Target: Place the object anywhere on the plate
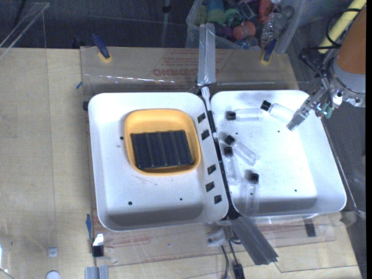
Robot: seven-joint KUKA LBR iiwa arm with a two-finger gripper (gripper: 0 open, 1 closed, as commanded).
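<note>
Camera view: gripper (299, 120), finger state I cannot tell, should descend squarely over one vial (244, 115) before carrying to plate (131, 124).

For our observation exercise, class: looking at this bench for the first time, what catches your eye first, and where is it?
The yellow plate stands out in the left bin, with a dark ridged block lying on it. Next, several small clear vials with black caps lie scattered in the right bin. The end effector hangs over that bin's upper right part.
</note>
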